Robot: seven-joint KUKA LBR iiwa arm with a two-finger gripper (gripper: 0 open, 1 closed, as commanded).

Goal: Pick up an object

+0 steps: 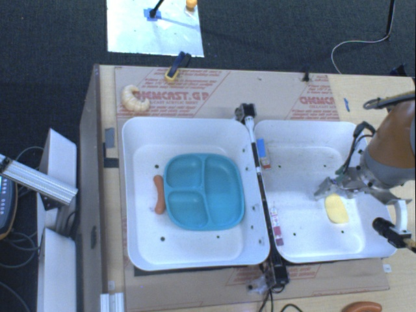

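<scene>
Gripper (338, 186) hangs low in the right bin (292, 135), just above the yellow lump (337, 208), and from where I stand I cannot tell how it is set, though nothing is caught in it. That lump lies loose on the bin floor near the right wall, apparently the target. Left of it, in the other bin (140, 174), sit a blue divided plate (203, 191) and an orange sausage (158, 195).

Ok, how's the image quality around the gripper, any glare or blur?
Camera view: soft all over, lighting even, no strong glare on the bins. The gripper is smeared and dim just above the yellow object, so finger detail is lost; shadows are faint.
</scene>
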